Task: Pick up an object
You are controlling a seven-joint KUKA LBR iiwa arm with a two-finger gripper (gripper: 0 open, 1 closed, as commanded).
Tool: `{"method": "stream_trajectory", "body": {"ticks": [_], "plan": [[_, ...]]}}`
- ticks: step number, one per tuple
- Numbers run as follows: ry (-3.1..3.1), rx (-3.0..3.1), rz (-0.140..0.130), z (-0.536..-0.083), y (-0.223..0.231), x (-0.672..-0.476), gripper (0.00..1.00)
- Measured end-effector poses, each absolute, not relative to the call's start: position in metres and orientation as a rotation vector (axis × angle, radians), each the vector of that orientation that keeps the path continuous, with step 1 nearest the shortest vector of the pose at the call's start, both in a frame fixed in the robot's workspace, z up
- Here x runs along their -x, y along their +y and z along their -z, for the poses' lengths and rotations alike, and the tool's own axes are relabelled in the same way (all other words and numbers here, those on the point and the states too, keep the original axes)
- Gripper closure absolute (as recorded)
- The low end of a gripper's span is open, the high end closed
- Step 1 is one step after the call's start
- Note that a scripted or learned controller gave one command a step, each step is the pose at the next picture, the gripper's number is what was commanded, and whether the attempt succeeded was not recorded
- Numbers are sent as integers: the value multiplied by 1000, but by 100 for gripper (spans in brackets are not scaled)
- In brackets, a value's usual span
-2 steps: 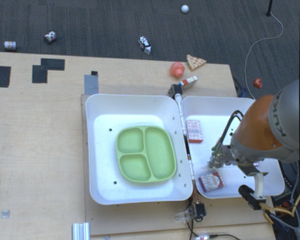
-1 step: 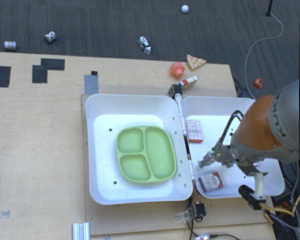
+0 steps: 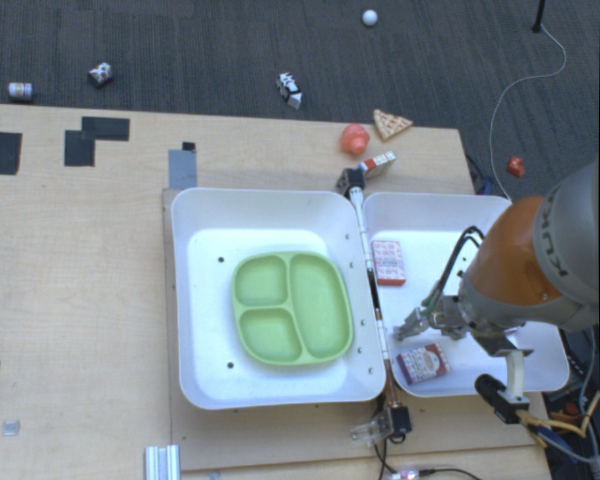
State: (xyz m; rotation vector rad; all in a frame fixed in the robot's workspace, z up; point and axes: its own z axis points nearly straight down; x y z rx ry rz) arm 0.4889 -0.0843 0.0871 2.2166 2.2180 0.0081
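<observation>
The gripper hangs over the right bin just above the red-and-white packet near its front edge — whether it's open, I cannot tell. Best descend squarely onto the packet — it lies flat.

A pale wooden bench stood on dark grey ribbed carpet, black tape patches stuck near its far left edge. Small odds and ends lay scattered across the floor, among them a white ball, and a thin cable looped at right
</observation>
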Motion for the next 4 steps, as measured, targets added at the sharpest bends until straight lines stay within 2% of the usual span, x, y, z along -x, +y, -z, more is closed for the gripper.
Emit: {"method": "stream_trajectory", "body": {"ticks": [1, 2, 3, 4], "plan": [[2217, -2211, -15, -98, -84, -491, 100], [2216, -2212, -15, -98, -84, -491, 0], [2217, -2217, -8, -87, -83, -489, 0], [2217, -2210, -15, -98, -82, -491, 100]]}}
